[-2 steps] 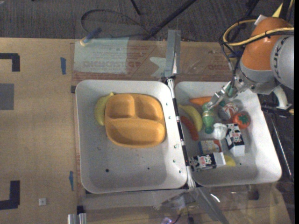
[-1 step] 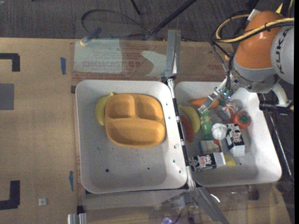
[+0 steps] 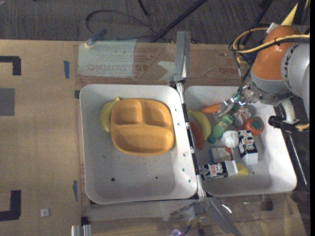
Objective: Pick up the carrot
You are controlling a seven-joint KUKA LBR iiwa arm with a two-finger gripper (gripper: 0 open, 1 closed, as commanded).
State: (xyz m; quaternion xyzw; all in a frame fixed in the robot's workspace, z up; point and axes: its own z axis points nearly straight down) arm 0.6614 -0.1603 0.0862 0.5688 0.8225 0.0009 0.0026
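Carrot (image 3: 212, 108): orange, lying in the right bin (image 3: 280, 178) near its far edge, pointing roughly left to right. Its right end meets the claw; whether it sits between the fingers cannot be told.

Claw (image 3: 233, 103): metallic, low over the right bin's far side, at the carrot's right end. Whether it is apart or together cannot be told.

Arm (image 3: 283, 68): grey with an orange band, entering from the right above the right bin.

Green bottle (image 3: 220, 127): tilted, just below the carrot and claw, beside the banana.

Banana (image 3: 202, 123): yellow, curved, along the right bin's left wall.

Red pepper (image 3: 197, 134): long, red, lying just left of the banana, against the left wall.

Tomato (image 3: 253, 125): red with a green top, right of the green bottle.

White round item (image 3: 230, 139): near the bin's middle, below the bottle; kind unclear.

Cow-print cartons: one upright (image 3: 247, 146) just right of the white item; one lying (image 3: 217, 170) near the bin's near-left corner.

Small box (image 3: 221, 155): orange and white, between the white item and the lying carton.

Left bin (image 3: 138, 186): white, shallow, touching the right bin along a metal divider.

Orange tray (image 3: 142, 126): three-compartment, in the left bin's far half.

Second banana (image 3: 106, 116): yellow, partly tucked at the tray's left edge.

Bench (image 3: 39, 146): tan, with black and blue tape marks.
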